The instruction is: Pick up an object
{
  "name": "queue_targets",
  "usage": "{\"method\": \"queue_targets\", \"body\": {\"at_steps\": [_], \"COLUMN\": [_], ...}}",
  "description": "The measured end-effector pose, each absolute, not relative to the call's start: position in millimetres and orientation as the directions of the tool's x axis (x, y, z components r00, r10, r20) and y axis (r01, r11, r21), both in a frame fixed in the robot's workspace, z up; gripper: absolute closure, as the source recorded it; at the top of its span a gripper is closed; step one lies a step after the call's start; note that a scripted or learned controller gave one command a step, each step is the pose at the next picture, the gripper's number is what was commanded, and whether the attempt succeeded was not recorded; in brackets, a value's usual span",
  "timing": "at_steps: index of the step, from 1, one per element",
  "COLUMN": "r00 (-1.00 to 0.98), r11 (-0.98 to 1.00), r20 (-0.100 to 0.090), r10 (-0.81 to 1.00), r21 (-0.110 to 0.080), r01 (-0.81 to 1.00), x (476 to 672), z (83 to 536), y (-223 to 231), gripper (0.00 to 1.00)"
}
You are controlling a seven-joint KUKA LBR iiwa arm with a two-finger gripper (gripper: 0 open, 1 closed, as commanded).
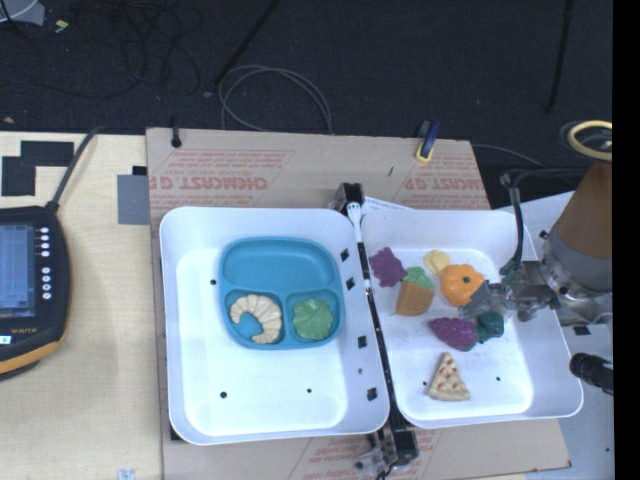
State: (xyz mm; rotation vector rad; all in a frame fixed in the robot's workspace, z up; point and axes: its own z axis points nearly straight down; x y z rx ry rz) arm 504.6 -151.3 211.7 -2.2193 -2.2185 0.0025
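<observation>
The tool [492,301] sits low at the frame's right, beside the orange pumpkin toy [461,284], likely lining up a grasp; its opening cannot be told.

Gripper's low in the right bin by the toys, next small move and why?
Probably a short lift to check the grasp. The gripper sits low amid the orange pumpkin, a dark teal toy and the purple grapes, and nothing visibly sits between its fingers.

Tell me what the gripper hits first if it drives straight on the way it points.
Probably the orange toy, just ahead of the gripper in the right bin; height is hard to judge, so it could pass above.
</observation>
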Motion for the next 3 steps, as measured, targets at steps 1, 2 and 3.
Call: {"method": "queue_targets", "body": {"at_steps": [1,2,3], "r00": [-0.004,0.004,-0.008], "r11": [0.004,-0.004,0.008], "r20": [0.002,0.001,0.002], "r10": [1.0,1.0,1.0], "r21": [-0.004,-0.004,0.004], "r01": [1.0,1.0,1.0], "x": [528.4,527.5,535.0], "z": [81.6,97.7,192.4], "y": [-137.6,-140.8,-54.5], "gripper": [0.0,1.0,1.0]}}
